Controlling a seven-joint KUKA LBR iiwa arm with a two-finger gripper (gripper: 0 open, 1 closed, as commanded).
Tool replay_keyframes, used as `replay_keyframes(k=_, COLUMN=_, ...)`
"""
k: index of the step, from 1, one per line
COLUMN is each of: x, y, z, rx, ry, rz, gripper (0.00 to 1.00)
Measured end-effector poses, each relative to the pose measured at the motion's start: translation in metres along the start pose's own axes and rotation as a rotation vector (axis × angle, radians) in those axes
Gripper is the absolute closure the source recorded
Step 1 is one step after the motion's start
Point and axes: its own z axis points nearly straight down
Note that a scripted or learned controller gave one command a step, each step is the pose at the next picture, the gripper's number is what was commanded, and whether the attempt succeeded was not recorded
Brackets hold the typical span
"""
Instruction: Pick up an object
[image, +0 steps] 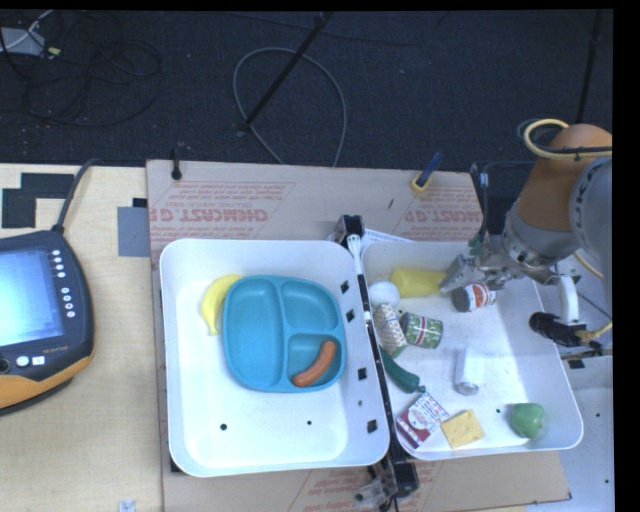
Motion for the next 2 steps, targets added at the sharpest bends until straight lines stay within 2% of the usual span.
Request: replay_keyframes(k=2, x=0.0023, y=0.0007, z=0.0001, rx=-0.002, ry=0.000, rz=-0.001, gripper=0.00)
